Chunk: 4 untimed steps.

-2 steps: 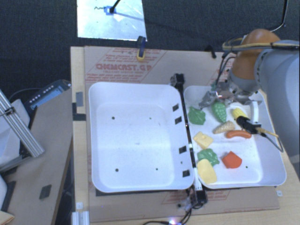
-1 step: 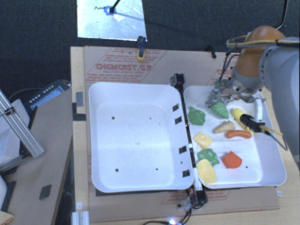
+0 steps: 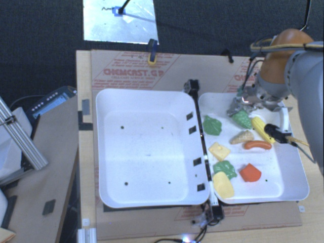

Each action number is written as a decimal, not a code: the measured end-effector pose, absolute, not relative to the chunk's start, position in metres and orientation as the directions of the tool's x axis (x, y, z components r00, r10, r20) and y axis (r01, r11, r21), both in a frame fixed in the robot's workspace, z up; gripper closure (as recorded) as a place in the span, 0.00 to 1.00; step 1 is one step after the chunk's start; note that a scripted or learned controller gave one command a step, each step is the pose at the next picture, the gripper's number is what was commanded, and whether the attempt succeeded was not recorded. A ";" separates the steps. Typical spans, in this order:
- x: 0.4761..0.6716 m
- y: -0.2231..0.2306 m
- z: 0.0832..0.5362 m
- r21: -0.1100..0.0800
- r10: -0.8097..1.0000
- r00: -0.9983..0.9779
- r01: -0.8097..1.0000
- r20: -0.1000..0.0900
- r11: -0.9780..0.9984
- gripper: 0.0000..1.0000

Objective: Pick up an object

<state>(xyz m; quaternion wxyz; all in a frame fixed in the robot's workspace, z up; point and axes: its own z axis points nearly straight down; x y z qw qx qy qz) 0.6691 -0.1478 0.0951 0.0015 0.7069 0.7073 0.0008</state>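
Both white bins sit on a big sheet of cardboard (image 3: 136,67) with red print on it, laid flat over the bench. A yellow clamp (image 3: 152,54) pins its far edge. Behind that, on the dark carpet-like floor, there's a shiny silver plate (image 3: 101,14) with a small blue bit on it. Off to the left: a grey handheld controller (image 3: 50,101) with a lit screen, and an aluminium rail (image 3: 20,140) lying at a slant.
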 end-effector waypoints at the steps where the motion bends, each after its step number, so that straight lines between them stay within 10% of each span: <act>1: 0.669 -0.096 0.085 0.002 1.000 -0.008 1.000 0.001 0.008 1.00; 2: 0.625 -0.168 0.086 0.002 1.000 0.005 1.000 -0.003 -0.005 1.00; 3: 0.673 -0.105 0.171 0.012 1.000 -0.010 1.000 -0.001 0.010 1.00; 4: 0.627 -0.028 0.186 0.000 1.000 -0.011 1.000 0.003 0.011 1.00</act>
